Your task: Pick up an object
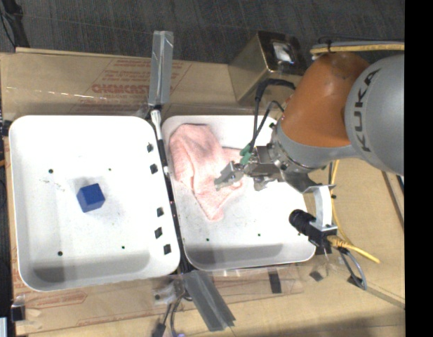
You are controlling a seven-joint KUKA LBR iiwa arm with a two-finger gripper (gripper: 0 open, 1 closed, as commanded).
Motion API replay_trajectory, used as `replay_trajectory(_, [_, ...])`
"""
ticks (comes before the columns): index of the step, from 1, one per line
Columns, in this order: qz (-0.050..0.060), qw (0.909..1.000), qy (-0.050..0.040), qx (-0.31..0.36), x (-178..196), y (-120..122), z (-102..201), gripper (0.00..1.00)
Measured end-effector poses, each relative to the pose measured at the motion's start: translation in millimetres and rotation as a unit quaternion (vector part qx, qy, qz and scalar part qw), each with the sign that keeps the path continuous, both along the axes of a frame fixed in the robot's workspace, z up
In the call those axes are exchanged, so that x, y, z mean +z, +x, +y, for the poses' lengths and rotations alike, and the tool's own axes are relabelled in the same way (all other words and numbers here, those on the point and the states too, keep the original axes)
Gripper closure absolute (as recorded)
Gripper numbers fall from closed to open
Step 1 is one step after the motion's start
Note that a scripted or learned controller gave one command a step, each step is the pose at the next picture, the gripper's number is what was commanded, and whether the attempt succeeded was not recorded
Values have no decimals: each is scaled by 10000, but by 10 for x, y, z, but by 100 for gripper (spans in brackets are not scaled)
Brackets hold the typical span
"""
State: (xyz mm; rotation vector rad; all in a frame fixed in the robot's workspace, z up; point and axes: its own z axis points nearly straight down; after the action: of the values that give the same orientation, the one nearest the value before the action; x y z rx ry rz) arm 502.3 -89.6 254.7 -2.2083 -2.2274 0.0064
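Camera view: pink cloth (pixel 196 168) lies crumpled in the right bin (pixel 234 257); the hand (pixel 227 180) sits at its right edge, finger state indiscernible. Blue cube (pixel 90 196) rests in the left bin (pixel 34 153).

Pink cloth (pixel 198 168), blue cube (pixel 91 196), white bins (pixel 34 153), orange-banded grey arm (pixel 356 111)

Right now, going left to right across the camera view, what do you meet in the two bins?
Blue block in the left bin → divider between the bins → pink cloth in the right bin → the hand at the cloth's right edge.
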Motion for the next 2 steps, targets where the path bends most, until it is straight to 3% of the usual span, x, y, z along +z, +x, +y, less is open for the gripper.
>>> replay_trajectory(1, [9,9997,2,230,-1523,412,-133,0])
replay_trajectory(2, [16,9997,-2,240,-1427,413,-136,100])
